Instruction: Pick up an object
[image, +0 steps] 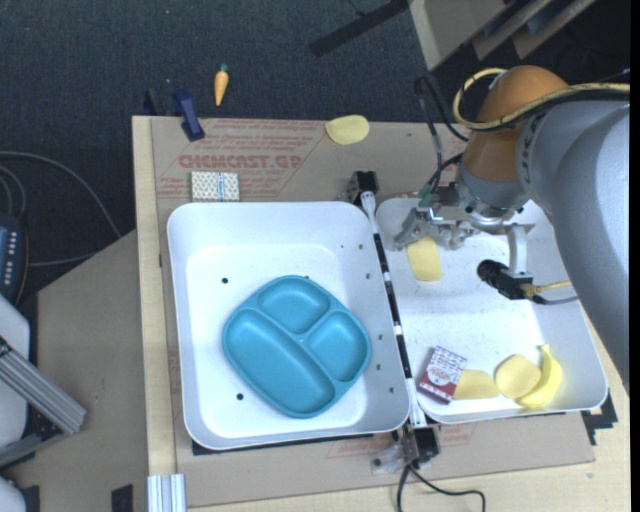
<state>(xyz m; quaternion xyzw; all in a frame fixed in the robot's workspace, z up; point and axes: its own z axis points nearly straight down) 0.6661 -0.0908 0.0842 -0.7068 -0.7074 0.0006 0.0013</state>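
Hovering gripper (432, 232) above pale yellow block (426, 262) (fingers indistinct), right bin (560, 330)

Bright, even overhead light; soft shadows, slightly soft focus.

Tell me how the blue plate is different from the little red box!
The blue plate lies in the left bin; the little red box lies in the right bin. The plate is far bigger than the box. The plate is rounded with three sections; the box is a rectangle with white markings. The plate sits alone; the box lies beside yellow pieces. Both lie flat on a white floor.
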